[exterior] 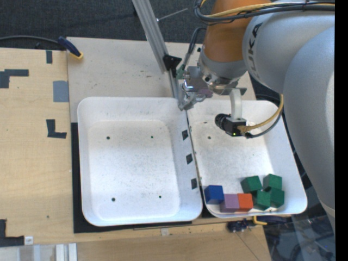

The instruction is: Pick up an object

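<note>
The gripper [187,95] is held at the far-left corner of the shallow white right bin [234,162], and its opening cannot be told. The small blue cube [214,193] is seen nearest, by the near wall.

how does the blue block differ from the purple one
The blue block is dark blue, the purple block pale purple. The blue block ends the row nearest the left bin; the purple block sits between it and the orange block. Both are small cubes in the right bin.
</note>
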Motion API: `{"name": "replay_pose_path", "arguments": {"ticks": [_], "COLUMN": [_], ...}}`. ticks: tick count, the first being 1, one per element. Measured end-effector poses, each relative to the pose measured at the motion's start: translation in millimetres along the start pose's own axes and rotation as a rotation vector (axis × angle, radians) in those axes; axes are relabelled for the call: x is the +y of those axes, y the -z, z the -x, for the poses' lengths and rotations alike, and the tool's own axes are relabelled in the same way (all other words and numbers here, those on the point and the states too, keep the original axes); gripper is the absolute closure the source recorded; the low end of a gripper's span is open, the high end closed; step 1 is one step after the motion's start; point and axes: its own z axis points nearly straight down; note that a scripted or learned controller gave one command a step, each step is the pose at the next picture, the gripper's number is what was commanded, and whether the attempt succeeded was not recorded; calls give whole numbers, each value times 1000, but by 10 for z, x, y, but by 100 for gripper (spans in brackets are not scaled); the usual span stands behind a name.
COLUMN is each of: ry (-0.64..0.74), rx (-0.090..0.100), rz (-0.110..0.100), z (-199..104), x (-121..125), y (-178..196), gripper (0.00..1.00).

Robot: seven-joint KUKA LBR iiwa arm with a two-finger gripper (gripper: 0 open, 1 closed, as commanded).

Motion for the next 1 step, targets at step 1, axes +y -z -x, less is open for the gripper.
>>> {"name": "replay_pose_path", "arguments": {"ticks": [1], "ry": [-1], "rx": [-1], "rz": [-1], "z": [-467], "x": [-55], "y": [-93], "gripper": [100]}}
